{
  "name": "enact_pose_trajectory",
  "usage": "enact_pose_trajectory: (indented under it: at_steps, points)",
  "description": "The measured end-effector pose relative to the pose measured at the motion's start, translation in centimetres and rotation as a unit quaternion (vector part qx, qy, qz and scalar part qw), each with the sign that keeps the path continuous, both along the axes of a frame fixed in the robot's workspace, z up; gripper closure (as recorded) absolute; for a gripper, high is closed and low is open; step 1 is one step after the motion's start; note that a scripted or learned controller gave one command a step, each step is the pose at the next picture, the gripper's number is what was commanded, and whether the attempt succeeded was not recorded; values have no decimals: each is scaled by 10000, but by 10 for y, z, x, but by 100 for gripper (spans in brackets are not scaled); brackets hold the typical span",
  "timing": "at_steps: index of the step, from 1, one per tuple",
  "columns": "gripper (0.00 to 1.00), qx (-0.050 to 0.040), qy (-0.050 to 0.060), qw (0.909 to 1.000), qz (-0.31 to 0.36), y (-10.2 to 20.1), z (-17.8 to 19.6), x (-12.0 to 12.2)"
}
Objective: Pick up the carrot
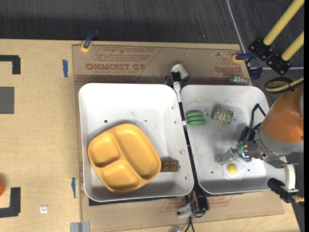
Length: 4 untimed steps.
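Note:
My gripper is low in the right bin, near its front right, below the arm's orange band. A small green bit shows at the gripper's tip, and I cannot tell what it is. Just in front of the gripper a small yellow round piece lies on the bin floor. The arm's body hides the bin floor under and to the right of the gripper.
A green ridged disc and a small green-and-white can lie at the back of the right bin. The left bin holds a yellow divided plate and a brown chocolate piece. A small orange-red thing sits at the bench's far left edge.

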<state>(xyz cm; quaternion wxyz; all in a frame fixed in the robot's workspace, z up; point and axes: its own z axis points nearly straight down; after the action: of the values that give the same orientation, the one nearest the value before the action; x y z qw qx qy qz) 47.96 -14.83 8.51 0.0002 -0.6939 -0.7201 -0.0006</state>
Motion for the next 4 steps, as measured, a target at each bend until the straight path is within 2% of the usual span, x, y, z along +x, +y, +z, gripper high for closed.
enact_pose_trajectory:
  at_steps: [2, 3, 4]
  points:
    - [0, -1, -1, 10000, -3, 0, 0, 0]
    - [0, 114, 18, 9858, 1676, -61, 0, 34]
    - [0, -2, -11, 9794, 2021, 14, 0, 13]
